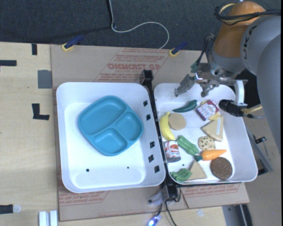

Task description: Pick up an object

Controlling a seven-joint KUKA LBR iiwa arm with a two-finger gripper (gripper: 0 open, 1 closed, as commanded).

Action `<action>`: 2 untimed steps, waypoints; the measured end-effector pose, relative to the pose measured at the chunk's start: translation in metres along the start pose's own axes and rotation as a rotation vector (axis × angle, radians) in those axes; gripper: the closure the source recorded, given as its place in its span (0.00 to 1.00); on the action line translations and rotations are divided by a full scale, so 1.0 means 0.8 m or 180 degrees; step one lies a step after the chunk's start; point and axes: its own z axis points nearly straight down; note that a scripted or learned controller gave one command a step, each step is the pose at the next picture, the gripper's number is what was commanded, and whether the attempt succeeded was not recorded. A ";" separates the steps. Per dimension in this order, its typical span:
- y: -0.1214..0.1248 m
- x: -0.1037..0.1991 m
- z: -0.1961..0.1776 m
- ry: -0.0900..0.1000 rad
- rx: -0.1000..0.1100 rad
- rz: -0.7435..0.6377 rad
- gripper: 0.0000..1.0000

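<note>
Two white bins sit side by side on the worktop; over the right bin (pixel 240 140), at the frame's upper right, the gripper (pixel 196 87) hovers with fingers spread wide and nothing between them. Just below lies a green pepper (pixel 185 107), apart from both fingers.
</note>
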 end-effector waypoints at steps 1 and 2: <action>-0.077 0.033 0.007 0.0002 0.0014 0.0003 0.00; -0.145 0.084 0.007 0.0005 0.0017 -0.0003 0.00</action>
